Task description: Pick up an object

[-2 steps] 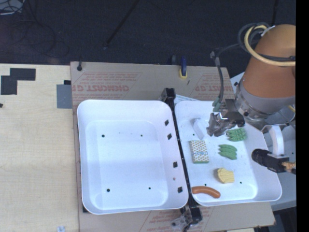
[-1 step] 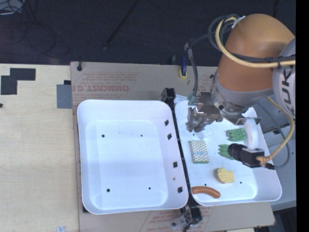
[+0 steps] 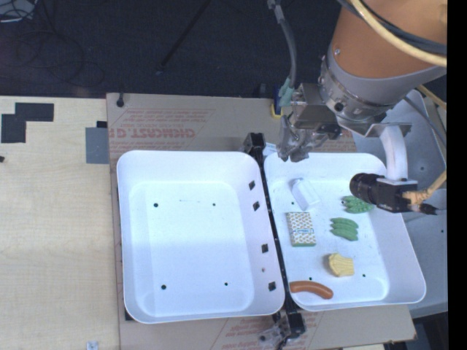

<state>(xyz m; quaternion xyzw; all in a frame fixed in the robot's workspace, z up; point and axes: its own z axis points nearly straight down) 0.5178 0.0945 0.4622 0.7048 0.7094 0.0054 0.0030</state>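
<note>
The end effector point(image 3: 295, 152) is seen above the far left corner of the right bin point(image 3: 387, 286), close to the black strip point(image 3: 264, 224) where the two bins meet. Whether it is apart or together cannot be told from this angle. Six small things are laid in the right bin. A pale translucent block point(image 3: 303, 193) is found just below the end effector and is the nearest to it. A patterned rectangular block point(image 3: 300, 228) is placed just beneath that one. To the right, an upper green piece point(image 3: 357, 205) is set near the bin's right side, and a lower green piece point(image 3: 344, 229) is set just beside it. A yellow chunk point(image 3: 340, 265) is seen nearer the camera, and an orange sausage point(image 3: 311, 289) is laid along the near rim. The left bin point(image 3: 190, 232) is set alongside, on a cardboard sheet point(image 3: 182, 122) spread over the pale surface point(image 3: 51, 232).
</note>
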